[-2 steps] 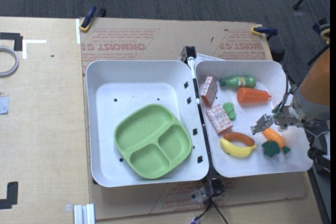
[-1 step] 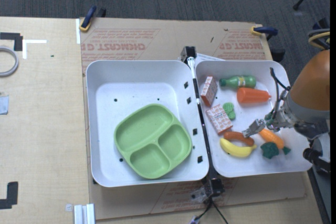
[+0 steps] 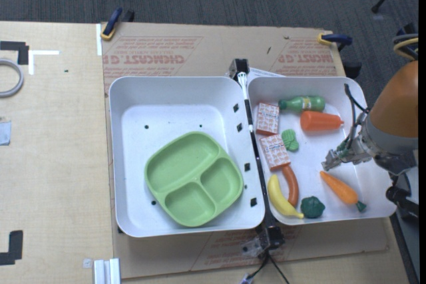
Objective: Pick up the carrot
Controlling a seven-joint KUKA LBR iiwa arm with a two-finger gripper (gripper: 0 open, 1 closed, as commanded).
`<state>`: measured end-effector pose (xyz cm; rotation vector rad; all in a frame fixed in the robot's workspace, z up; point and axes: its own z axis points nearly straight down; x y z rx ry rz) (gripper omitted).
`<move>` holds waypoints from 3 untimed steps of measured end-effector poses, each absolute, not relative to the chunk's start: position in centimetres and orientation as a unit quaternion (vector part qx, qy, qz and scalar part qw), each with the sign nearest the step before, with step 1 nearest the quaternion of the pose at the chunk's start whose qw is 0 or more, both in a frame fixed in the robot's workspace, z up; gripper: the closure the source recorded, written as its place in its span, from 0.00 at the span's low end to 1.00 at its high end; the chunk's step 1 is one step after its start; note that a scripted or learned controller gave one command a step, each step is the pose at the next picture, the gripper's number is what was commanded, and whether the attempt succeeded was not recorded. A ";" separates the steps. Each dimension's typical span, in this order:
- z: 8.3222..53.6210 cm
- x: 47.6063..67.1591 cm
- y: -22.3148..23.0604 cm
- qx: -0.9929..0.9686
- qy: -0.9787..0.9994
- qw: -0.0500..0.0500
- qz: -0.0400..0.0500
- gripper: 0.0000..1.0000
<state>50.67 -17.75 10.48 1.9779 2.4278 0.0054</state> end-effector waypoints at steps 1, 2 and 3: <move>10.5 50.7 -17.7 0.631 0.775 0.005 0.002 0.00; 9.2 47.8 -14.8 0.481 0.877 0.000 0.000 0.00; 9.2 47.8 -9.9 0.282 0.959 0.001 0.000 0.00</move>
